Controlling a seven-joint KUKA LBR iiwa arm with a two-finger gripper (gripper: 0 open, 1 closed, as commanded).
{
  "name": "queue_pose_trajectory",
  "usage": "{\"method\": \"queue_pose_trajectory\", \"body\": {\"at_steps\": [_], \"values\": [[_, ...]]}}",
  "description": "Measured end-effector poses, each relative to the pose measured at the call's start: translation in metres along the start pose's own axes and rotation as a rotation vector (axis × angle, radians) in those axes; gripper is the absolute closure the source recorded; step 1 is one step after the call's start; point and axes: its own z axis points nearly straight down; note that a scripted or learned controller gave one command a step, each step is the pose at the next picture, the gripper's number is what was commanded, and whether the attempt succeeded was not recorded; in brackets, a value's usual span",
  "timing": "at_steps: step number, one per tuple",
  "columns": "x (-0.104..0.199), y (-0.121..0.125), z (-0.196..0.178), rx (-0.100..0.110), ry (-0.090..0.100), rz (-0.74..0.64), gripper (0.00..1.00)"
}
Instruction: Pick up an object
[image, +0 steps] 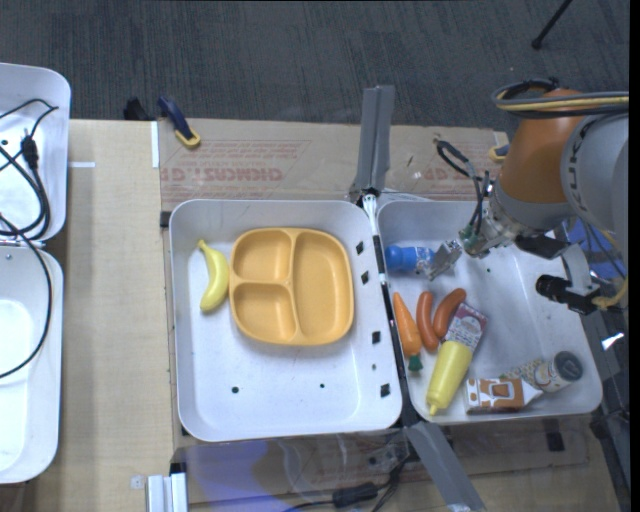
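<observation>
Camera view shows the left bin (200, 390) with a banana (212, 277) just beside a yellow divided plate (292, 285). Right bin (520, 275) holds a blue object (404, 258), carrot (406, 324), two sausages (440, 315), a yellow bottle (450, 370) and a carton (497, 394). The gripper (443, 260) is low beside the blue object; I cannot tell whether it grips anything.

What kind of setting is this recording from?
Probably a robotics lab pick-and-place bench: a robot arm over two white bins, toy food such as a banana and mustard bottle, and loose cables.
</observation>
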Motion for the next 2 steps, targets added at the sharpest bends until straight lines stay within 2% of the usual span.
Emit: {"method": "queue_pose_trajectory", "body": {"at_steps": [1,2], "values": [[0.008,-0.015,0.011,0.004,0.004,0.025,0.0],[0.02,-0.076,0.01,0.003,0.003,0.097,0.0]]}}
